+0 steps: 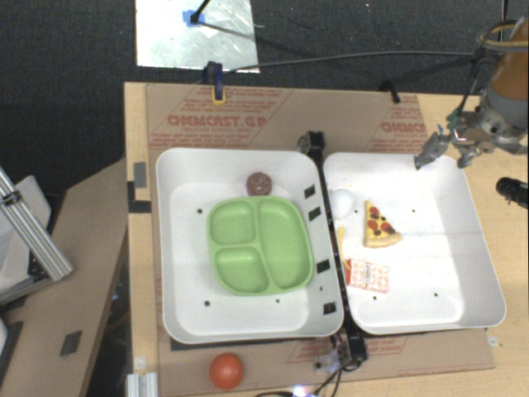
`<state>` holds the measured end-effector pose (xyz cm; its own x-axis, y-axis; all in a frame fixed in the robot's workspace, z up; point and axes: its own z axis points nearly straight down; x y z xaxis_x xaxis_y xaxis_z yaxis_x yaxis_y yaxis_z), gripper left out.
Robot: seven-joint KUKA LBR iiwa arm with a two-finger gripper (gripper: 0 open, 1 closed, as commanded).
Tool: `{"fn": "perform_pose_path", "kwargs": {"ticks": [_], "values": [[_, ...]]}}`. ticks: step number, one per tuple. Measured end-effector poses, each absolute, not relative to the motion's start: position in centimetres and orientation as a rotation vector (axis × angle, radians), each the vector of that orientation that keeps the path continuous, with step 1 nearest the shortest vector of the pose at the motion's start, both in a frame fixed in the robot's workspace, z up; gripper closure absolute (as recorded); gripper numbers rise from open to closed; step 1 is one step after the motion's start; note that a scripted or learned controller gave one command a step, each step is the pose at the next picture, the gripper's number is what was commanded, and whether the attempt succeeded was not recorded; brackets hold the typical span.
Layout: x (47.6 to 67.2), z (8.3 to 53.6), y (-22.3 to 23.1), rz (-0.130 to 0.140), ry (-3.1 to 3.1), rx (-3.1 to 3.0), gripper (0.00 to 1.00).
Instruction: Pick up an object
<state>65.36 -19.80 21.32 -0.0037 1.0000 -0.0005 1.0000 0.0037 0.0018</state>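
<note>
The gripper (446, 150), fingers spread and holding nothing, hovers over the right bin's (475, 300) far corner. A toy pizza slice (378, 225) lies in that bin, near a white ball (340, 203) and a small packet (367, 275).

My two white bins sit side by side on a cardboard sheet (273, 110): the left bin (178, 222) and the right bin (463, 246). Past the far edge lies a shiny foil sheet (197, 23) with a blue clip (215, 79) just near of it. At far left stands a metal rail (33, 234).
</note>
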Motion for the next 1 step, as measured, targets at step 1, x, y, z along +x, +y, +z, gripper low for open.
{"fn": "perform_pose_path", "kwargs": {"ticks": [1], "values": [[65.73,16.26,-18.8,0.0,2.228,2.214,0.0]]}}
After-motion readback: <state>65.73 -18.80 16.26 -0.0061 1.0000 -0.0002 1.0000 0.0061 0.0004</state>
